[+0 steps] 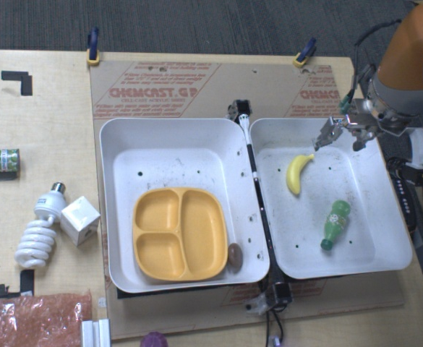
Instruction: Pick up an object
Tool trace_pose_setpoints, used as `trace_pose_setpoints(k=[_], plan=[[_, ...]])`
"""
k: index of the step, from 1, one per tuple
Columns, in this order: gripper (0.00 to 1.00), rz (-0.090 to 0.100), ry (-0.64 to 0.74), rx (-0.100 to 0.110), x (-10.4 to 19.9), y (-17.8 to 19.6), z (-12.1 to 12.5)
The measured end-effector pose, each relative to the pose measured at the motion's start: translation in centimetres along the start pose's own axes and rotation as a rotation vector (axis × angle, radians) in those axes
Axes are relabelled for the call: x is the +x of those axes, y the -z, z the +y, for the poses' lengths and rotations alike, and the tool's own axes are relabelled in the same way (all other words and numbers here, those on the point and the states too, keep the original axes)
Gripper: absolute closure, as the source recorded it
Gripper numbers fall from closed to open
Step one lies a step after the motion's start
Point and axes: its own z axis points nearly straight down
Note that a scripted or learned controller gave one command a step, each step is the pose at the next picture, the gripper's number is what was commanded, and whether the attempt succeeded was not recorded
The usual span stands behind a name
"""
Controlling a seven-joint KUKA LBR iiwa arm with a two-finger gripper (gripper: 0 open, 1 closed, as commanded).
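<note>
Hovering over the right bin's [385, 186] top edge, the claw [339, 132] sits just up-right of the banana [296, 173], nothing between its fingers; fingers look spread apart. Green bottle [335, 224] lies lower in that bin, well clear. Left bin [113, 194] holds a yellow divided plate [180, 233] with a small brown object [235, 256] touching its right edge.

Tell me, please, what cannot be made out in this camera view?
- Hand: too small and blurred to tell open from shut.
- Arm: cut off by the right edge.
- Purple thing: cut off by the bottom edge.
- Brown thing: partly behind the yellow tray, too small to identify.
</note>
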Motion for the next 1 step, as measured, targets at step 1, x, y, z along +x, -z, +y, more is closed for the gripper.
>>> trace_pose_setpoints(k=[1], plan=[[0.0, 0.0, -0.002, 0.0, 0.01, -11.34, -4.29]])
